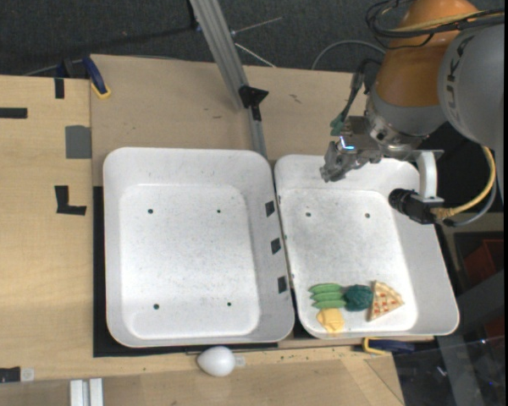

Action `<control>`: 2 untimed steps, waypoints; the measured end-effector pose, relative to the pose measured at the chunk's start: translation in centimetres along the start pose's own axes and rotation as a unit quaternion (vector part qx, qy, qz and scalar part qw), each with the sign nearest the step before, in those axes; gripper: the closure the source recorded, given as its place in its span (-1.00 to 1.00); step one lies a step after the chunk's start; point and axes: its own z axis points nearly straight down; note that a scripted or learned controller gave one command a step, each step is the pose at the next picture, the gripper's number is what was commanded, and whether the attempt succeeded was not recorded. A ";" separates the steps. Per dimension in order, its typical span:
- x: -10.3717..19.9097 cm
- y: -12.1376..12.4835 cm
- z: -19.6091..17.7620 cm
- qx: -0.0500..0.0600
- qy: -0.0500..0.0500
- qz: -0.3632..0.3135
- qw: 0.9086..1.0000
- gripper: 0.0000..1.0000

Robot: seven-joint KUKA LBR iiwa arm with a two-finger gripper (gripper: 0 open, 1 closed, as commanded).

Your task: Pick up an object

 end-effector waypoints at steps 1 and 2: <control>5.4 -2.8 1.3 0.001 0.000 -0.001 1.000 1.00; 9.6 -5.2 2.6 0.001 0.000 0.000 1.000 1.00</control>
